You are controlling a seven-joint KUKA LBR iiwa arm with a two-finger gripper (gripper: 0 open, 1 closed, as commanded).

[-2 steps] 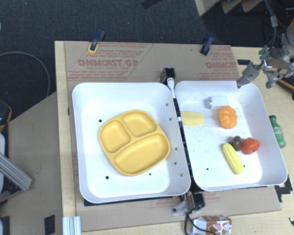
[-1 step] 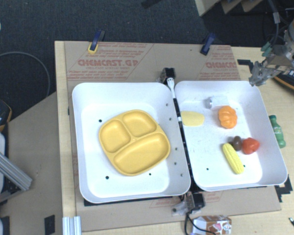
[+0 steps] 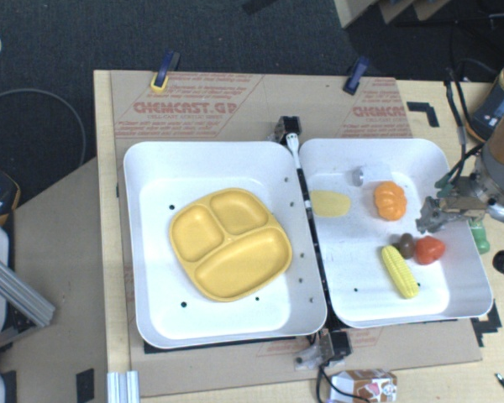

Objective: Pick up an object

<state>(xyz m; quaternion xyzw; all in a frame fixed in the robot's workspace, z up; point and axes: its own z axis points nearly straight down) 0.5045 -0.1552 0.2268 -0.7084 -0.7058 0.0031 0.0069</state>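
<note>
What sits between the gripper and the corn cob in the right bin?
The gripper hangs over the right bin's right side. The corn cob lies below and left of it; a red tomato-like piece and a small brown piece lie in between, close to the cob's upper end.

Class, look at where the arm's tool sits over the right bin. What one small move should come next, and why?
Probably a short move down and inward toward the red tomato-shaped toy. The tool hangs at the right white bin's right side, just above and right of that toy, with nothing seen between its parts. The brown round toy and yellow corn cob toy lie close by, so the approach should be careful.
</note>
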